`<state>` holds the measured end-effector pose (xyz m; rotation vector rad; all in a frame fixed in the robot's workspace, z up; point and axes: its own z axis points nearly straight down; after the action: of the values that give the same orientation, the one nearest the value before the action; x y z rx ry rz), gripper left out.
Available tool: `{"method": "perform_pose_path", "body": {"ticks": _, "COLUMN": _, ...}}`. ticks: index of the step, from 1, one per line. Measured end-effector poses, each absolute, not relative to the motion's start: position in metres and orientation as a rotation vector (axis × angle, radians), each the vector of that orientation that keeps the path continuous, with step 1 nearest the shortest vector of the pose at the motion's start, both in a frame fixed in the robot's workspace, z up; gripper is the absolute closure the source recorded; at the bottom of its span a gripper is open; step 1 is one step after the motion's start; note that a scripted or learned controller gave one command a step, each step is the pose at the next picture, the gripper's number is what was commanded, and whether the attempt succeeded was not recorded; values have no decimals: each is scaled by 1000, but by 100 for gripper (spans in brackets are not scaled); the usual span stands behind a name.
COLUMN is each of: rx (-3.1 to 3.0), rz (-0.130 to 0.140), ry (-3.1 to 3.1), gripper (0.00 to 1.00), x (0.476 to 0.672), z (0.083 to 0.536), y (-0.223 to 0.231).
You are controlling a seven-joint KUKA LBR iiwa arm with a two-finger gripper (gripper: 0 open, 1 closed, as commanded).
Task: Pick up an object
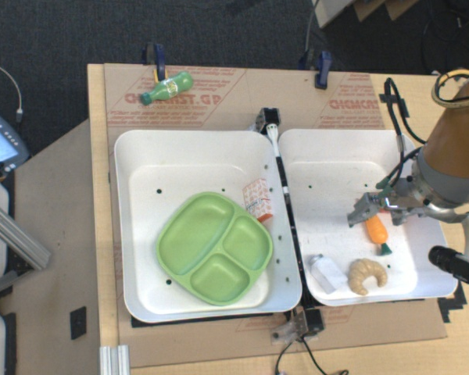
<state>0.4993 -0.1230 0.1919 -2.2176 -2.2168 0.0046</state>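
Hovering over the carrot [377, 231], the gripper [373, 212] hides its own state; cannot tell. The carrot looks light, smooth, rigid; mid-body seems the best hold.

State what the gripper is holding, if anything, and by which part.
It cannot be told. The gripper sits right at the upper end of the toy carrot in the right bin, but a hold isn't visible.

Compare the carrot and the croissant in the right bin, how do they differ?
The carrot is orange with a green tip; the croissant is pale tan. The carrot is straight and slim; the croissant is curved and plumper. The carrot lies right by the gripper; the croissant lies nearer the bin's front rim. Both rest in the right bin.
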Motion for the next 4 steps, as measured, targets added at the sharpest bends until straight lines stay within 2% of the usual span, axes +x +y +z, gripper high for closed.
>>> {"method": "perform_pose_path", "body": {"ticks": 2, "rx": -2220, "rz": 2, "ry": -2217, "gripper": 0, "x": 497, "z": 82, "y": -118}}
{"method": "perform_pose_path", "body": {"ticks": 3, "rx": -2224, "rz": -1, "ry": -2221, "gripper": 100, "x": 498, "z": 95, "y": -118}}
{"method": "perform_pose_path", "body": {"ticks": 4, "rx": -2226, "rz": -2, "ry": -2223, "gripper": 100, "x": 493, "z": 142, "y": -125}}
